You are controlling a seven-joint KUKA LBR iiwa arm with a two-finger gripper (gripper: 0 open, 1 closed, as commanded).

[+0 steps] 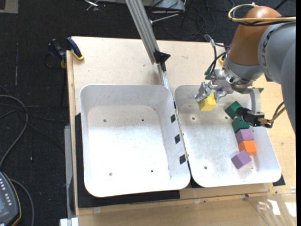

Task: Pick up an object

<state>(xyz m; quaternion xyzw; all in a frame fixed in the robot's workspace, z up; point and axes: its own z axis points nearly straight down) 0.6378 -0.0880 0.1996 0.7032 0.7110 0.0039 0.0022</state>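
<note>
My gripper point(208, 97) hangs over the far left part of the right bin point(211, 173). A yellow block point(207, 103) sits between its fingertips, and the fingers are shut on it. Along the right side of that bin lie a green block point(232, 109), a darker green block point(240, 125), a light purple block point(244, 135), an orange block point(248, 147) and another purple block point(241, 159). The arm's grey and orange wrist point(249, 36) covers the bin's far right corner.
The left bin point(94, 98) stands beside the right one, and their rims meet along a divider point(178, 135). A slanted metal rail point(143, 25) crosses the bench behind the bins. A blue and yellow clamp point(70, 48) sits at the bench's far left corner.
</note>
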